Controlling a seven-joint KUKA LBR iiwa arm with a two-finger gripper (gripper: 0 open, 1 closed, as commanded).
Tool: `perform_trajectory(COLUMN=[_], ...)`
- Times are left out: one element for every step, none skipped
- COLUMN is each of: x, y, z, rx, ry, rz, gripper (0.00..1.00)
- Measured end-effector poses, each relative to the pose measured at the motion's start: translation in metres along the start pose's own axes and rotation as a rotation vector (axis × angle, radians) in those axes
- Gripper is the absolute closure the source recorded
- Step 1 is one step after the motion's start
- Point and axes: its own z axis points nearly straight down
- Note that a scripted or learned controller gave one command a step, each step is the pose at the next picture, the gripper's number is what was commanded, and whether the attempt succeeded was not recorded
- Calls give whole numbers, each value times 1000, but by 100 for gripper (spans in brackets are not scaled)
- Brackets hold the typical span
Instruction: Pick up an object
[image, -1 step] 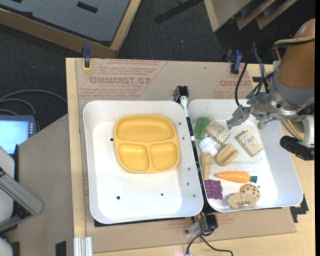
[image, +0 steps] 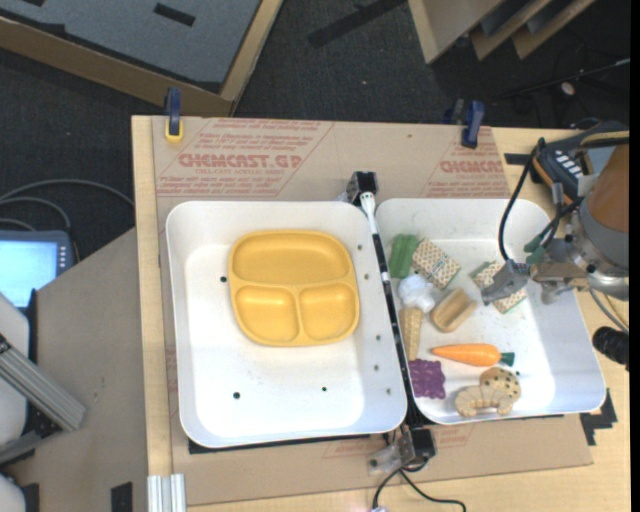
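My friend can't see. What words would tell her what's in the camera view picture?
A robot gripper reaches from the right into the right white bin, which holds toy food: a carrot, a cookie and purple grapes. The left white bin holds a yellow divided plate.
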Motion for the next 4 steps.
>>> perform_trajectory(x=[18, -65, 2, 41], y=[19, -32, -12, 30], z=[136, 143, 142, 141], rx=[6, -2, -6, -12], ry=[3, -2, 3, -5], rz=[-6, 4, -11, -10], gripper=[0, 0, 0, 0])
